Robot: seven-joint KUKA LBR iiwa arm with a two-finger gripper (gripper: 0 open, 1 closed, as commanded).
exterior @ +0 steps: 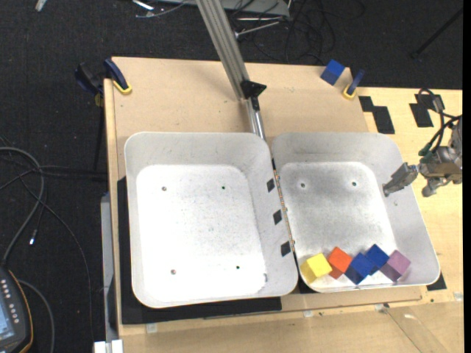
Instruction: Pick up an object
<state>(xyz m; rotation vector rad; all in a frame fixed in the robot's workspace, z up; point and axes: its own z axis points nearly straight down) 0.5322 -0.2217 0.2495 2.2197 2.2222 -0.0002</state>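
Camera view, gripper: the gripper (413, 180) is seen at the right bin's (335, 149) right rim, fingers parted, nothing held between them.
Camera view, objects: yellow cube (317, 267), orange cube (339, 260), blue cube (366, 263) and purple cube (397, 265) are packed along the near wall.
Approach: the purple cube, at the row's end, is judged easiest; a straight descent should be made, clear of the wall.

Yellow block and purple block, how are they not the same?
The yellow block is bright yellow; the purple block is pale purple. Yellow sits at the left end of the row of blocks, next to the orange block; purple sits at the right end, next to a blue block and nearer the gripper. Both are small cubes lying along the near edge of the right bin.
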